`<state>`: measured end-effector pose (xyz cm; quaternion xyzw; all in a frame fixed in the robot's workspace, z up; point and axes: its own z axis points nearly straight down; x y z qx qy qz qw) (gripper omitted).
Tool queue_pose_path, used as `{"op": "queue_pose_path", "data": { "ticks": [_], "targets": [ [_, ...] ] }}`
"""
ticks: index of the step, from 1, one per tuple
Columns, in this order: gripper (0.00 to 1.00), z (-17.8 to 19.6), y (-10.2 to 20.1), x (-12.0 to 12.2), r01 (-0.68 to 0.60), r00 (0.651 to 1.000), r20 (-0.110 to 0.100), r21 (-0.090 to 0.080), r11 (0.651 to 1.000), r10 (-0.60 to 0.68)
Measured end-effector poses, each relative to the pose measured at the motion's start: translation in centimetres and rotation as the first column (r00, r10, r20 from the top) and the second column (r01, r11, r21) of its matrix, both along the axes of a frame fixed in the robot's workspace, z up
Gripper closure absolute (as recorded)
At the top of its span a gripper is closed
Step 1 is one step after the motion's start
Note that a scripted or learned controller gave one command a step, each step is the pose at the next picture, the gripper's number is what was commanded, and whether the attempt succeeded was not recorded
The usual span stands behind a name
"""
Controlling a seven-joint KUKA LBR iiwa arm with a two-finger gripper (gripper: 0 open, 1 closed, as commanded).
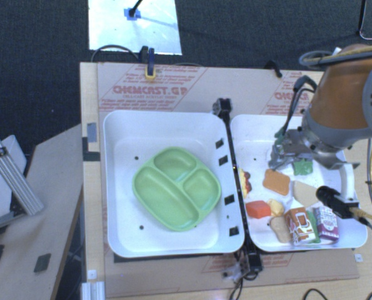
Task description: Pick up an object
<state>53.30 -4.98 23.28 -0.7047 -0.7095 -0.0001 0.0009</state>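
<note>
Hand point(284, 157) hovers low in the right bin point(254, 133), grip state unclear, and crowded toy food point(277, 182) risks a glancing miss.

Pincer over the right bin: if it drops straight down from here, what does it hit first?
Probably bare floor of the right bin, just beside the orange block. The pincer points down over that spot, though height is hard to judge from this slanted view.
</note>
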Motion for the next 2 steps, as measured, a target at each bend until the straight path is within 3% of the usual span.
{"op": "queue_pose_path", "data": {
  "ticks": [2],
  "targets": [
    [1.0,-1.7,0.4,0.0,0.006,1.0,0.0,-0.001,1.0,-0.006]
  ]
}}
